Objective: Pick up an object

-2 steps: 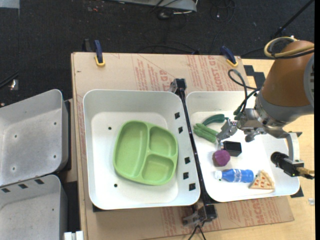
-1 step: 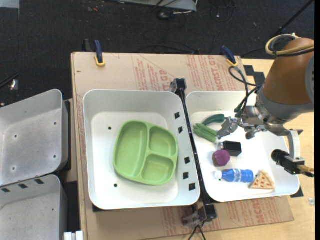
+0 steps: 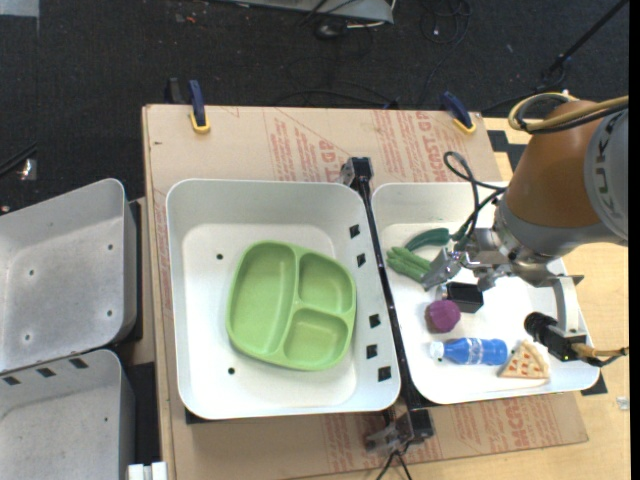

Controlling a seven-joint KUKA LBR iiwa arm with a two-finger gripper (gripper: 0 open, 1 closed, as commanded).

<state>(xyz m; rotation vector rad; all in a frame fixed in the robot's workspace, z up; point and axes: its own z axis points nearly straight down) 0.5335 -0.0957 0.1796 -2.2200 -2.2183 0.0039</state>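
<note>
Reaching in from the right, the grey arm with its orange band (image 3: 565,173) hangs over the right-hand white bin (image 3: 410,203), and the two-finger gripper (image 3: 452,268) sits low above the bin's middle. Whether the jaws stand open or closed I cannot tell; the metal parts are too small and cluttered, and nothing is plainly seen between them.

Five loose things lie in that bin, one of each. A green ridged piece of soft plastic (image 3: 405,261) lies just left of the gripper, with a dark green curved strip (image 3: 428,238) just beyond it on the far side. A purple rounded lump (image 3: 443,315) sits just on the near side of the gripper, close below a small black block (image 3: 464,295) that seems to belong to the tool. Nearer still lies a blue plastic bottle with a white cap (image 3: 470,351), its long axis running left to right. An orange toy pizza slice (image 3: 525,363) rests at the near right, just beside the bottle's right end.

The left-hand white bin (image 3: 190,208) holds one light green divided plastic tray (image 3: 292,306), well apart from the gripper.

By my judgement the purple lump and the green ridged piece are the closest candidates, and the next move turns on shifting slightly toward the near side or the left before descending.
</note>
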